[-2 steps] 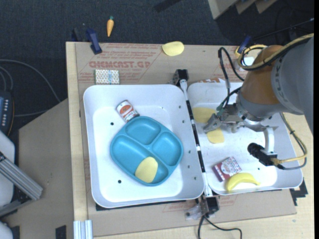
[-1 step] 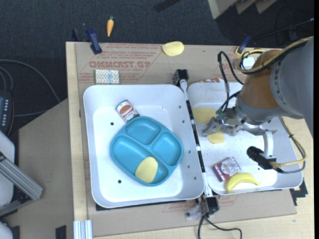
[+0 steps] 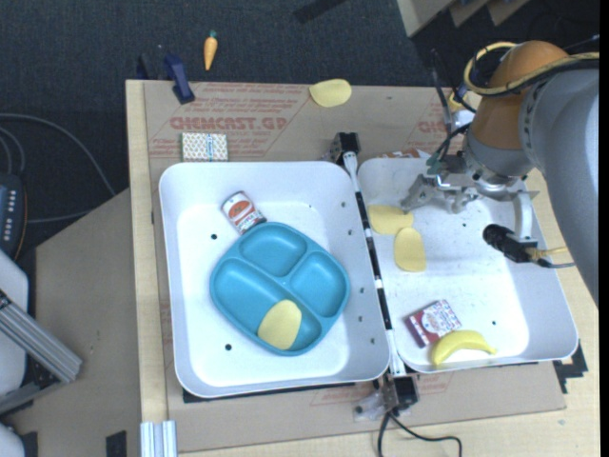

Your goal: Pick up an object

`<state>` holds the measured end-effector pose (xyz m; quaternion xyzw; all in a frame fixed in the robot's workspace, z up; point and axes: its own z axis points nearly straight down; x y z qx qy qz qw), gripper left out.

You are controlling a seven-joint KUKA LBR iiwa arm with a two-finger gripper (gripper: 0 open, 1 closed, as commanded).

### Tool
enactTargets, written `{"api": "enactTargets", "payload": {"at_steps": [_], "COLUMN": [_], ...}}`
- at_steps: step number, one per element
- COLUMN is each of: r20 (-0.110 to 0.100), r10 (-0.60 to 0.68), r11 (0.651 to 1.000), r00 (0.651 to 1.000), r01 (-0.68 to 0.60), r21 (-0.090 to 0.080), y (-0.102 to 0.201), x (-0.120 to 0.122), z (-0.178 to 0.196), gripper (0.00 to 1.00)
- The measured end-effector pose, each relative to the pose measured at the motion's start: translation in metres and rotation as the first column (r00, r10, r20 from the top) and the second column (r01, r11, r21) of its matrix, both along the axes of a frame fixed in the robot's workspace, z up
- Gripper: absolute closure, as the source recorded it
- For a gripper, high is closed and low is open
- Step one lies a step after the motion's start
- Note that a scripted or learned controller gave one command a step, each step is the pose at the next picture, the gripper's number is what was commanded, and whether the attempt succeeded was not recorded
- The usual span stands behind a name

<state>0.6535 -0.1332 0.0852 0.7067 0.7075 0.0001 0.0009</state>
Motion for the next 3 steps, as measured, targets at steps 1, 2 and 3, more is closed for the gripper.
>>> {"api": "enactTargets", "payload": {"at_steps": [1, 2, 3], "r20": [-0.003, -0.004, -0.004], "r10": [0.000, -0.001, -0.001], "r11": [1.000, 1.000, 1.000], "r00": [1.000, 1.000, 1.000], "r01": [0.000, 0.001, 0.001], "r21": [0.002, 0.002, 0.002], "y": [0.036, 0.039, 0.038], "x": [-0.036, -0.060, -0.067], "z": [-0.001, -0.001, -0.001], "gripper": [0.00, 0.00, 0.00]}}
